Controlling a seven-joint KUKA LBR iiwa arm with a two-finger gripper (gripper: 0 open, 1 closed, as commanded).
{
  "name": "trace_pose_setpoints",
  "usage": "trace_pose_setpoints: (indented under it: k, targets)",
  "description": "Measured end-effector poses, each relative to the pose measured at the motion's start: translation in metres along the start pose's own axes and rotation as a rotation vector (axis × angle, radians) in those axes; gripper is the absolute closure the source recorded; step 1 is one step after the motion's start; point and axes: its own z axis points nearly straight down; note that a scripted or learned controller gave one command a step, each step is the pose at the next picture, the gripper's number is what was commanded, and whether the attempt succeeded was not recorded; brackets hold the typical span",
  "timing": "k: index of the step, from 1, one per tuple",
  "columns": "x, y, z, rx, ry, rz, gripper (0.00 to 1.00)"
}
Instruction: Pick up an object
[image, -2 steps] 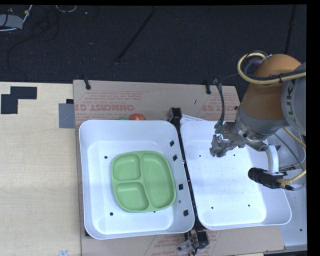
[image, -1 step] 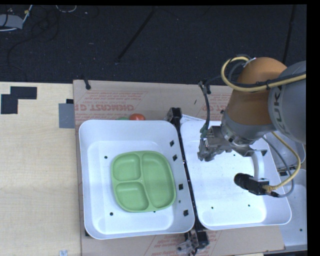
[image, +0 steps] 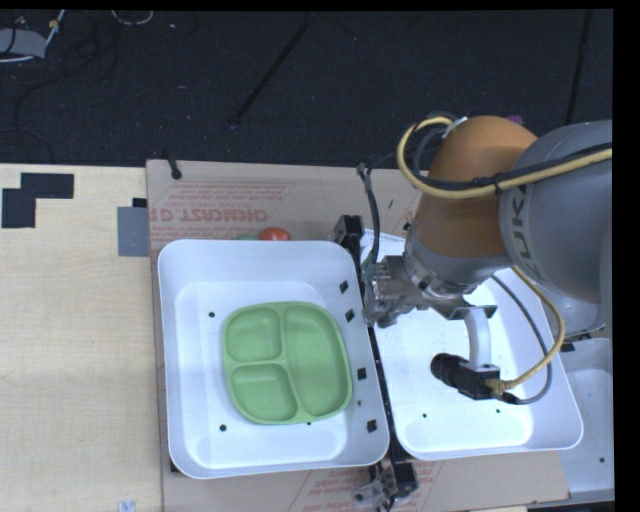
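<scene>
Arm (image: 500, 190) leans over right bin (image: 480, 425). Left bin (image: 190, 350) left of gripper (image: 383, 300), touching right bin. Green divided plate (image: 287, 361) lies flat in left bin, lower left of gripper. Gripper grip hidden under wrist: cannot tell.

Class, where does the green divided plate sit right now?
The green divided plate lies flat in the left white bin of the camera view, near its middle, left of the arm.
</scene>
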Motion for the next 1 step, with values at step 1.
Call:
trace_pose_setpoints:
  k: [1]
  targets:
    - [0.0495, -0.0114, -0.0052, 0.000, -0.001, 0.001, 1.00]
